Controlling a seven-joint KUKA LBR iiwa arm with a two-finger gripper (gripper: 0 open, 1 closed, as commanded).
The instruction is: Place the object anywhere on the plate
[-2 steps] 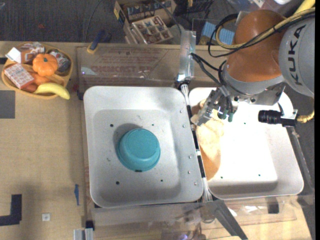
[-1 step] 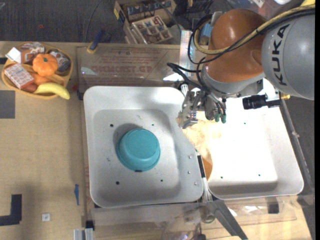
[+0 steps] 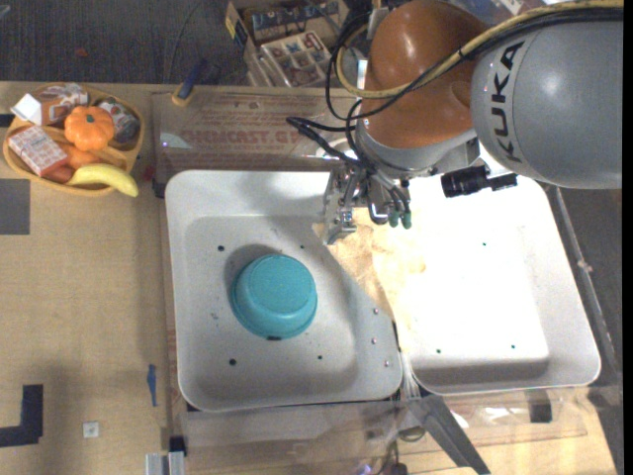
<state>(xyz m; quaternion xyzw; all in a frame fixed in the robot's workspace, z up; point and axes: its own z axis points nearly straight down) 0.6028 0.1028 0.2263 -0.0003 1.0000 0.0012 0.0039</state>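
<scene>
the teal plate (image 3: 275, 295) lies upside-down-looking, like a shallow dish, in the middle of the left bin (image 3: 198, 211), and nothing rests on it, so the placing is not done. the hand (image 3: 358, 214) hangs over the far right corner of that bin, close to the seam with the right bin (image 3: 514, 305), well apart from the plate. something pale and small seems to sit just below the fingertips near the bin wall, but it is too blurred to name, and i cannot tell whether it is the object or only glare. whether the hand is open or closed, or carrying anything, cannot be told from here. by my judgement most of the task is left: the object must reach the plate, nearer and to the left.
</scene>
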